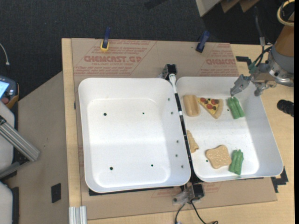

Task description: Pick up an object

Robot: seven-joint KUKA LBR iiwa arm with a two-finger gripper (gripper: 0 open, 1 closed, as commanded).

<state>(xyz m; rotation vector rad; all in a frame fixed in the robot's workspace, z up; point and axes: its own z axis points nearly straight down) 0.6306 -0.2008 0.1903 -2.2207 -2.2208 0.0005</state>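
The right bin (268, 139) holds several toy foods: a tan bread roll (190, 105), a pizza slice (211, 106), a green bean pod (235, 108), a small tan piece (192, 142), a toast slice (218, 156) and a second green pod (237, 162). My gripper (245, 91) hangs over the bin's far right corner, just above and behind the first green pod. Its two fingers are spread apart and open, with nothing between them.
The left bin (88, 125) lies beside the right one, with a black divider strip (180, 120) where their rims meet. Both sit on a cardboard sheet (140, 55) held by two clamps (106, 43) at the back. The arm's wrist (282, 62) stands at the right edge.
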